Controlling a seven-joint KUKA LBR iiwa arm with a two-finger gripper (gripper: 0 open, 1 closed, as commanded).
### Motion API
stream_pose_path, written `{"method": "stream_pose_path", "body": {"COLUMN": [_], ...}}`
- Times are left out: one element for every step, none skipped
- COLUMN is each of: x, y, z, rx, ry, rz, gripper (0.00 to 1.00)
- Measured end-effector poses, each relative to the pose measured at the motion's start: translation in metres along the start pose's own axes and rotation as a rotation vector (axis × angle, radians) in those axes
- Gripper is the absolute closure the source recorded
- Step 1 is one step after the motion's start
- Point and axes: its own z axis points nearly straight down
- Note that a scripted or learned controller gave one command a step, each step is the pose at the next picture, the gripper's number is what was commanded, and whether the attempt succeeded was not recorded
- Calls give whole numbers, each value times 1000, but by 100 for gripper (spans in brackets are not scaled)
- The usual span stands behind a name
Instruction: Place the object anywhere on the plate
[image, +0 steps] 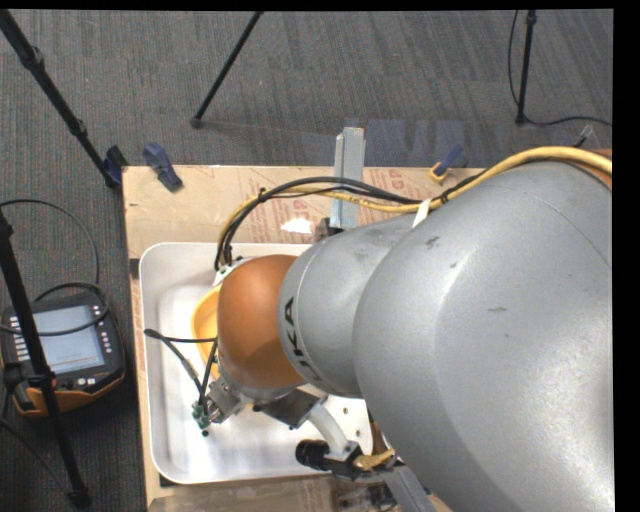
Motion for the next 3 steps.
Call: {"method": "stream_pose_path", "body": {"x": [5,-63,-89], "y": [-2,-49,-69], "z": [-33,-75,-70], "rx": [16,15,15], "ry": [4,5,6], "rz": [-222,-212,-111], "gripper": [100,100,100]}}
